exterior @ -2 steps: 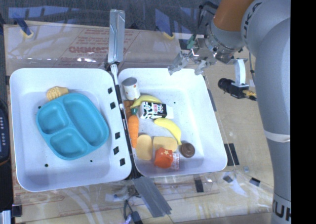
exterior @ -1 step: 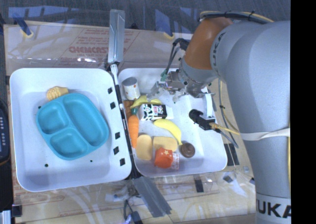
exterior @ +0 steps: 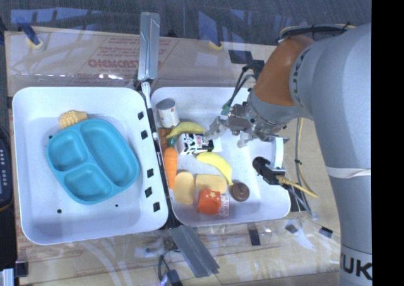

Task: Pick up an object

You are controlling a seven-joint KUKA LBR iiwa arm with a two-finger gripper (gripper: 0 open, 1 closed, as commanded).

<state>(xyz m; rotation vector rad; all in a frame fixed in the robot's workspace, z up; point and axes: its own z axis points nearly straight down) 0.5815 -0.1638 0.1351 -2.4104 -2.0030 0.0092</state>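
My gripper (exterior: 221, 125) hangs low over the middle of the right bin (exterior: 273, 206), reaching in from the right. Just below and left of it lies a black-and-white patterned toy (exterior: 196, 144). A yellow banana (exterior: 185, 129) lies to the gripper's left and a second banana (exterior: 215, 164) just below it. Along the bin's left wall are a small tin can (exterior: 167, 113) and an orange carrot (exterior: 171, 166). Near the front are two pale yellow pieces (exterior: 184, 187), a red item (exterior: 210, 202) and a brown round piece (exterior: 239, 191). I see nothing held in the gripper.
The left bin (exterior: 28, 206) holds a blue divided plate (exterior: 93, 160) and a yellow corn-like piece (exterior: 73, 117) behind it. A divider with black clips (exterior: 153, 171) separates the bins. The grey arm (exterior: 334, 108) covers the right bin's right side.
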